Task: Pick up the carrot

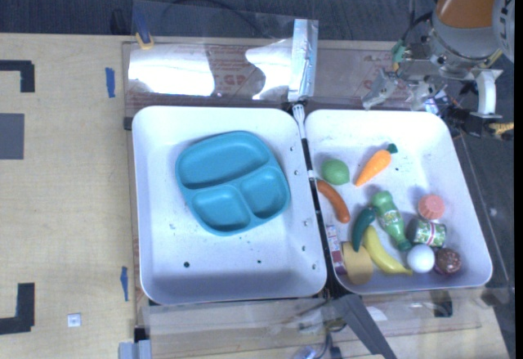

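Closest to you, along the near edge of the right bin point(470, 210), sits a crowd: a banana point(382, 253), a yellow block point(357, 262), a white ball point(422, 258), a dark round fruit point(448, 261) and a small printed can point(429, 232). Just behind them stand a green bottle point(391, 218) and a dark green pepper point(362, 226), with a pink round piece point(431, 206) to their right. An orange-red sausage point(333, 199) lies by the bin's left wall, and a green lime point(335, 172) sits beyond it.

Your target, the carrot point(373, 167), lies further back in the same bin, just beside the lime but apart from it, its green top pointing up and to the right, its tip down and left. It has bare bin floor around it on most sides, so you get a fairly free approach.

It looks like a toy: probably light, rigid and smooth, likely to skid or roll if pinched near the tapered tip. Take it across the thicker upper half, fingers square to its long axis.

In the left bin point(155, 210) rests a blue divided plate point(233, 181).

Farthest away, past the right bin's back rim, the claw point(404, 87) hovers over the bench point(65, 186), well apart from the carrot. It holds nothing you can see, and you cannot tell how its fingers stand.
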You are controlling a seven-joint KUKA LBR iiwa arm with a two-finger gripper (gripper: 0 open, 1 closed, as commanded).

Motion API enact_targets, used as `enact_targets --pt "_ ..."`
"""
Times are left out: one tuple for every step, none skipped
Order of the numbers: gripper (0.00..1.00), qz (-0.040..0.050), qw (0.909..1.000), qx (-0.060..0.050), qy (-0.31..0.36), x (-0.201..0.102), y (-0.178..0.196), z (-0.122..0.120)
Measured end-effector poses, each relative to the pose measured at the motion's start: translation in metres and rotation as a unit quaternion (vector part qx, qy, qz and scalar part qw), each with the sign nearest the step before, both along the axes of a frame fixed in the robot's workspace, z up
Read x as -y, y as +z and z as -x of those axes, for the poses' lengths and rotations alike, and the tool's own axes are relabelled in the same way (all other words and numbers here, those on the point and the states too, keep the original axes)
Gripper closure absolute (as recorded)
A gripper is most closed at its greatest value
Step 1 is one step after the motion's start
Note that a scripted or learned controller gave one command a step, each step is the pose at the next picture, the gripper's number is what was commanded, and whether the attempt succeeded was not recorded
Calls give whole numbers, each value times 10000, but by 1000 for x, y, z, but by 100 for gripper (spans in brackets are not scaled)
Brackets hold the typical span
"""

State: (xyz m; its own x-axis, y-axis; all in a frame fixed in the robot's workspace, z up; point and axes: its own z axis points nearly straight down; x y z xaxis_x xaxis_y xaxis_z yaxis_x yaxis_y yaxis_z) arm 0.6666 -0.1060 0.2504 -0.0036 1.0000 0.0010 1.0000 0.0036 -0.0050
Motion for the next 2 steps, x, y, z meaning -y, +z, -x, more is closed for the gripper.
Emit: enact_targets --pt "0 3 10000 22 94 11 -147 26" --pt "0 -1 9887 25 -1501 47 -165 55"
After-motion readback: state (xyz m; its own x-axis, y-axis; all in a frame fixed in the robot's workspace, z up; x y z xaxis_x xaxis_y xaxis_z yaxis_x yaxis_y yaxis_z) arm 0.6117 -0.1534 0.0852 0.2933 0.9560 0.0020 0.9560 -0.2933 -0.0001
